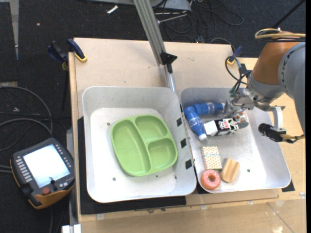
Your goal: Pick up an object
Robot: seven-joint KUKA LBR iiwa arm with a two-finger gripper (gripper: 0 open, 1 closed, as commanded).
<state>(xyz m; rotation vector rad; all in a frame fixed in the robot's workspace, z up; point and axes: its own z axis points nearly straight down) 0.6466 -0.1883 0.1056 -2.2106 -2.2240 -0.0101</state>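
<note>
Two shallow white bins side by side on a pale wooden worktop [121, 57]: left bin [97, 110], right bin [267, 164].

In the left bin, one green divided plate [144, 145] with three compartments, lying flat near the middle.

In the right bin, six things. Two blue plastic bottles: one [196, 123] slanting along the bin's left wall with its pale cap toward the bin's middle, the other [206, 108] lying crosswise near the far wall, the two meeting at their ends. One white, black and red marker-like object [222, 126] lying just right of the slanting bottle; red and black print on its white body, too small to read. Toward the near edge, one checkered wafer-like block [211, 157], one pink-frosted doughnut [210, 179] and one tan bread roll [230, 171], close together, doughnut and roll touching.

Grey arm with orange band reaching in from the right; tool [239, 108] low over the far part of the right bin, just above the marker-like object's right end. Cannot tell whether the tool is spread or pressed together, nor whether anything is pinched.

One teach pendant [43, 171] with a lit screen on the floor at left. No legible brand anywhere.
</note>
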